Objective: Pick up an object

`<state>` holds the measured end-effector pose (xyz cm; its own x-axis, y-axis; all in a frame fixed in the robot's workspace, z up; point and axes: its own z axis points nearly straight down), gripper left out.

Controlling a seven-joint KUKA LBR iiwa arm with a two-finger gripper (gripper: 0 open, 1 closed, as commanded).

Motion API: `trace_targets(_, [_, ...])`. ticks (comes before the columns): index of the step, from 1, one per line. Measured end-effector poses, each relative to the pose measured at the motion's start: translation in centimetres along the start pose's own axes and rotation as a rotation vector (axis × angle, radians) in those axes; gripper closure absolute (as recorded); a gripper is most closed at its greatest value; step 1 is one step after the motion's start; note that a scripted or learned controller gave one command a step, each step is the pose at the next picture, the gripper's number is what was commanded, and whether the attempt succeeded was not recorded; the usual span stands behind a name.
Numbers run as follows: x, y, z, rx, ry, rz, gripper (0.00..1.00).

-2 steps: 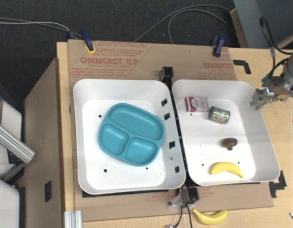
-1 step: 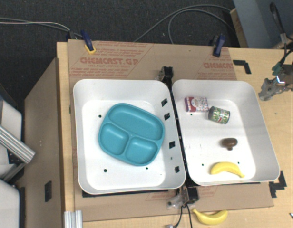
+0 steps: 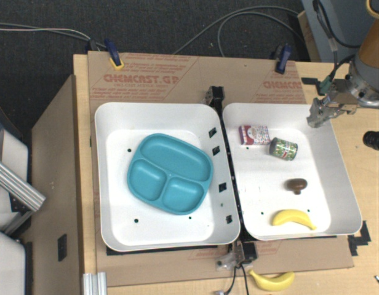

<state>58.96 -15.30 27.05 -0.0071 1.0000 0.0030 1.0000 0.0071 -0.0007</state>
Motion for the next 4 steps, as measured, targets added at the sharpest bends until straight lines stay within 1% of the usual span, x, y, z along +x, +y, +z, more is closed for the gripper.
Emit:
trace_targets(1, [4.6,0.4,1.4,0.002,0.0,0.001,1.0])
trace_targets(2, [10.2,0.7,0.9,0.0,0.0,0.0,1.0])
trace_targets(3, [14.7,1.7,1.0,-0.002,-0.002,0.001,1.0])
trace_targets(4, [19.7,3.0,2.4,-0.002,-0.002,0.002,1.0])
